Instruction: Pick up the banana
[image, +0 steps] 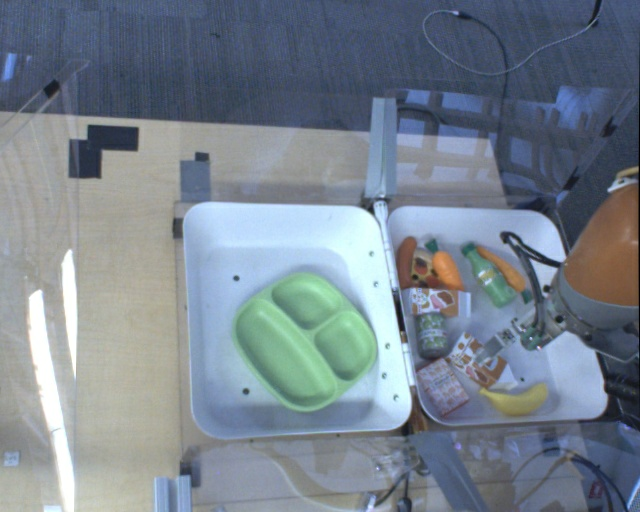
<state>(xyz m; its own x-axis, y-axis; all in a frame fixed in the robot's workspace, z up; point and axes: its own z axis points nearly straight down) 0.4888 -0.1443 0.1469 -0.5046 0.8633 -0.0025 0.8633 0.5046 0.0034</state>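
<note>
The banana (517, 400) lies flat in the right bin (580, 392), close along that bin's near wall and a little toward its near right corner, its curve bowing toward the wall and its ends turned up toward the bin's middle. It is probably light, smooth-skinned and rounded, so a grip near either tapered end would likely slide off; if it is real fruit it bruises under hard pressure, and if it is a toy it is stiff and slicker. The thick middle of the curve looks like the best place to take hold, with the jaws set across its width. The gripper (530, 336) hangs above the bin floor just behind the banana, toward the right wall, and whether it is spread or pressed together cannot be told at this angle; nothing shows between it. Room is tight: the near wall sits just beside the banana's outer curve, and a small snack packet (476, 360) and a red-brown carton (441, 387) lie just to its left, the packet near the banana's left tip. The freest side is the bare floor behind and to the right. The left bin (210, 300) holds a green divided plate (305, 341), well apart from all this.
</note>
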